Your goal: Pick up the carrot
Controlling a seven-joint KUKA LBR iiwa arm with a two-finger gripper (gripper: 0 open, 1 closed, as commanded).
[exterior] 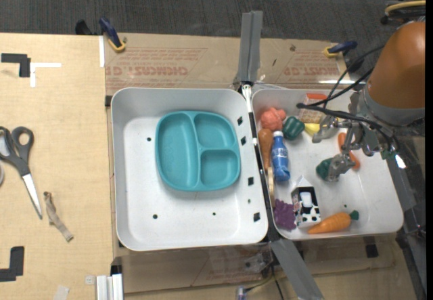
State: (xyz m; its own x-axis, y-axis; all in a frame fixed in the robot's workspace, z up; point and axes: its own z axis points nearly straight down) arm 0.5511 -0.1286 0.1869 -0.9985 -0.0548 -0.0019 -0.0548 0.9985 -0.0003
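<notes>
- Right now the carrot [330, 223] lies at about five o'clock in the right bin [379, 227], close to the near wall, with its green top pointing toward three o'clock and its orange taper toward nine.
- Just beside its thin end, at nine o'clock from it, stands a small black-and-white cow-print carton [306, 204], with a purple bunch of grapes [284, 213] further along the same line.
- At roughly twelve o'clock from the carrot, well apart from it, the gripper [352, 150] hangs over the upper middle of the bin, wrapped in cables.
- Whether it is spread or pressed together I cannot tell; the cables and wrist clutter hide that, and nothing can be made out in its grip.
- A dark green toy [333, 168] sits just at the gripper's seven o'clock, between it and the carrot.
- By its look the carrot is a hollow plastic toy: probably light, stiff and smooth, so likely to slip or roll under a poor pinch.
- My judgement is that the thick middle of the orange body is the best place to take hold, squeezed across its width.
- The taper would likely squirt out, and the bin wall crowds the side at six o'clock.
</notes>
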